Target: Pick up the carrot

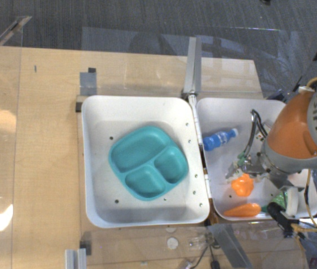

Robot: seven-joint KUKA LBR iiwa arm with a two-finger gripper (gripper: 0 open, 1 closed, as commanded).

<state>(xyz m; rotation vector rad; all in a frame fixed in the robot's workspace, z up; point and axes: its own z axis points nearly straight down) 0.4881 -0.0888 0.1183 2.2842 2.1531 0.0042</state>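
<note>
Carrot [242, 209] at bin's near edge, just below claw [243, 171].

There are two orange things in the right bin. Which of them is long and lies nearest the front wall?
The carrot, the long tapered one lying flat beside the right bin's front wall. The other orange thing is rounder and sits farther back, close under the gripper.

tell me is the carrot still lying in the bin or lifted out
Lying in the bin. The carrot rests flat along the near wall of the right bin, with the gripper above and beside it, not around it.
</note>
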